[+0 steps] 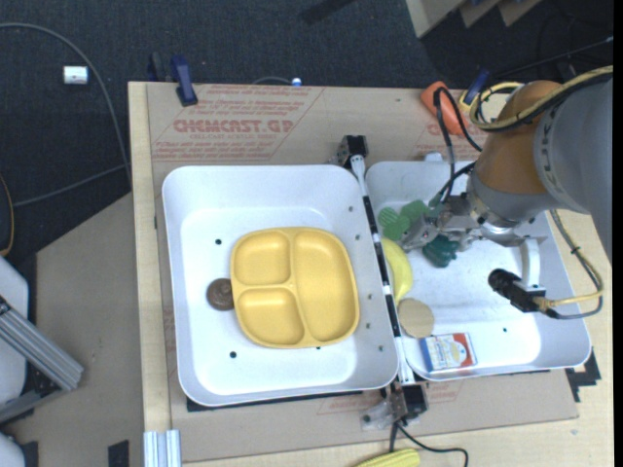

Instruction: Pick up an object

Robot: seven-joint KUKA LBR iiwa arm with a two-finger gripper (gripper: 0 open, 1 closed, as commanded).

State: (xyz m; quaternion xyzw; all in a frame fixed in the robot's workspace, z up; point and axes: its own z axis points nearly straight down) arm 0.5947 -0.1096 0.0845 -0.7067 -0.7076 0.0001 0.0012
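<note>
Viewing from above (camera view): the arm [560, 149] reached in from the right and hung low over the right bin [550, 350].
Gripper: the gripper [435, 233] sat over the bin's upper left part; whether it was open or closed could not be told from this angle.
Likely target: a dark green object [444, 252] lay just beneath and beside the gripper, touching or nearly so; nothing could be seen held.
Doing the step well: the grasp probably needed to be centred on the dark green object, closed fully, then lifted straight up.
Close neighbours: a light green object [396, 222] lay just to the left, and a yellow banana-shaped piece [397, 270] rested against the bin's left wall; either could be nudged or caught by mistake.
Further off: a tan disc [417, 317] and a small carton [449, 351] lay near the front of the right bin.
Left bin [195, 363]: held a yellow divided plate [292, 288] with a brown round piece [220, 294] beside it, well apart from the gripper.
Desk [243, 125]: carried both bins.
</note>
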